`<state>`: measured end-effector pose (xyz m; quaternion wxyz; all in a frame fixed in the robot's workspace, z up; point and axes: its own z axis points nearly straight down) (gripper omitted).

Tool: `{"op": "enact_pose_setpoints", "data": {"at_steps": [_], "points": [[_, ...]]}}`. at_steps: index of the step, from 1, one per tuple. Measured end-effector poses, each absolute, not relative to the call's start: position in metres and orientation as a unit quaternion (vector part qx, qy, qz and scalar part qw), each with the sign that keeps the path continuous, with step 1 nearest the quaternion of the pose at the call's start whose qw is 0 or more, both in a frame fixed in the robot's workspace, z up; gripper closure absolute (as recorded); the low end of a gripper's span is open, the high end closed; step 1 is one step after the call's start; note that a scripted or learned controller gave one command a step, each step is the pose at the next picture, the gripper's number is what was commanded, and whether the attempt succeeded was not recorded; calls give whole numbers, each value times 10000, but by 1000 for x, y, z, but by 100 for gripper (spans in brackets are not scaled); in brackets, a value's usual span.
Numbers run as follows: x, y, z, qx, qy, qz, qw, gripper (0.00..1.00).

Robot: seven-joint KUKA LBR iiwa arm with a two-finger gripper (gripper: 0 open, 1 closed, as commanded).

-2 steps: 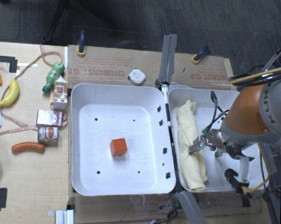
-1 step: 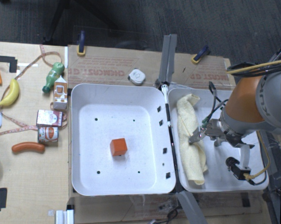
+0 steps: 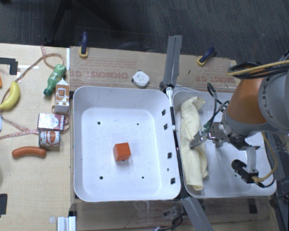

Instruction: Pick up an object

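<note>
A small red-orange cube (image 3: 122,151) lies alone near the middle of the left bin (image 3: 84,182). A cream folded towel (image 3: 193,148) lies lengthwise along the left side of the right bin (image 3: 227,190). My gripper (image 3: 205,138) hangs low over the right bin, at the towel's right edge about halfway down its length. The grey arm with its orange band (image 3: 247,105) comes in from the right above it. The view does not show anything held.
A ridge (image 3: 172,138) separates the two bins. On the bench to the left lie a banana (image 3: 9,97), a green bottle (image 3: 55,77), a small carton (image 3: 62,97), a can (image 3: 50,138) and a sausage (image 3: 29,152). A white tape measure (image 3: 141,79) lies behind the bins.
</note>
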<state>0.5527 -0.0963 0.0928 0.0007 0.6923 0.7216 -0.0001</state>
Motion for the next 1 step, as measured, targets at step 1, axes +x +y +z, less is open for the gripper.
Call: {"op": "enact_pose_setpoints", "data": {"at_steps": [1], "points": [[576, -95, 93, 6776, 7354, 1, 6, 0]]}}
